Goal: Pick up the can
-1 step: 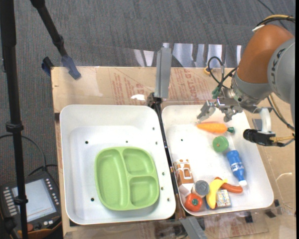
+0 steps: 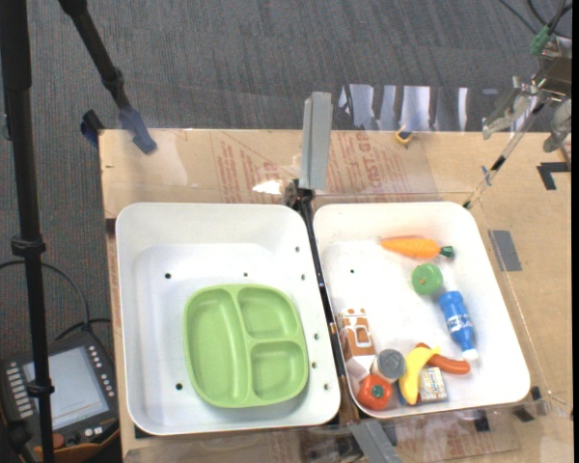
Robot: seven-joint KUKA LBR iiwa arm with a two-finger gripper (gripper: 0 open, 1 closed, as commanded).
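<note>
The can [image 2: 390,365] is small with a grey lid and stands upright near the front of the right bin [image 2: 482,249]. It sits between a brown-and-white carton [image 2: 356,332] on its left and a banana [image 2: 415,374] on its right, with a red tomato [image 2: 374,392] just in front. The gripper [image 2: 548,85] is high at the far right, well beyond the bin's back corner and far from the can. It is small and partly cut off by the view's edge.
The right bin also holds a carrot [image 2: 411,248], a green apple [image 2: 427,278], a blue bottle [image 2: 455,321], a red pepper [image 2: 451,363] and a small yellow box [image 2: 431,385]. In the left bin [image 2: 154,230] lies a green divided plate [image 2: 245,344]. A grey post [image 2: 317,148] rises behind the bins.
</note>
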